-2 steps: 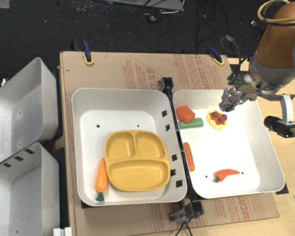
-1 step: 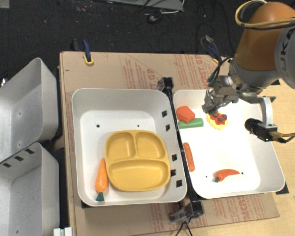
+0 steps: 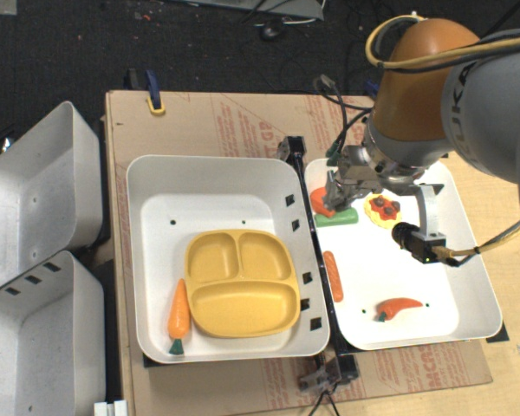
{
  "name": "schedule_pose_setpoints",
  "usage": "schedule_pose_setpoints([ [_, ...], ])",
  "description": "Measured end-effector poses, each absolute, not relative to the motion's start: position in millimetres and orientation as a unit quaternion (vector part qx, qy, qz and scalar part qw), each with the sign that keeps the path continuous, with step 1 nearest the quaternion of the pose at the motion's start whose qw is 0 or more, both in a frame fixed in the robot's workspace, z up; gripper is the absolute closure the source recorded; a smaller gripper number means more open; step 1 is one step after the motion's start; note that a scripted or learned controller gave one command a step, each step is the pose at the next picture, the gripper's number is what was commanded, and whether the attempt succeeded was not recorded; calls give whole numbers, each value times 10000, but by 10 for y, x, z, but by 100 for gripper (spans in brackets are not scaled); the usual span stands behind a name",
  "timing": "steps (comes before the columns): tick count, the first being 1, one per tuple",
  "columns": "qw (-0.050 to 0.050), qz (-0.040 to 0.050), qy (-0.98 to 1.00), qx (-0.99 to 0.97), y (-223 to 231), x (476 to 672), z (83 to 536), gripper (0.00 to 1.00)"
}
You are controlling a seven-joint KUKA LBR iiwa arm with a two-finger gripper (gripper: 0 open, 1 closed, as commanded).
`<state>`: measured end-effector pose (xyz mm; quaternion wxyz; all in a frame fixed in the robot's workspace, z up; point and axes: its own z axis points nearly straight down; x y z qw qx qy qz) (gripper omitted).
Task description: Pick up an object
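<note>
My gripper [image 3: 339,199] reaches down into the right bin [image 3: 468,310] at its far left corner. It is right over a red-orange rounded toy [image 3: 318,201] and a flat green piece [image 3: 340,218], which lie against the bin's left wall. A yellow toy with red dots [image 3: 382,208] lies just right of the gripper. Further forward in the same bin are an orange sausage-like stick [image 3: 333,276] and a red chili pepper [image 3: 397,308]. The arm's grey body and orange band [image 3: 425,68] hide the bin's far side.
The left bin [image 3: 147,232] holds a yellow divided tray [image 3: 241,282] with an orange carrot [image 3: 179,312] beside its left edge. A black unit on a cable [image 3: 416,239] hangs from the wrist over the right bin. Spare white bins [image 3: 35,198] stand off to the left.
</note>
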<state>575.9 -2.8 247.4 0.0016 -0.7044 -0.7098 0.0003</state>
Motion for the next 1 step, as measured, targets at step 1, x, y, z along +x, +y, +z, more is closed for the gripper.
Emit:
schedule_pose_setpoints([
  [1,13,2,-7100,-7042,598,5632,2460,100],
])
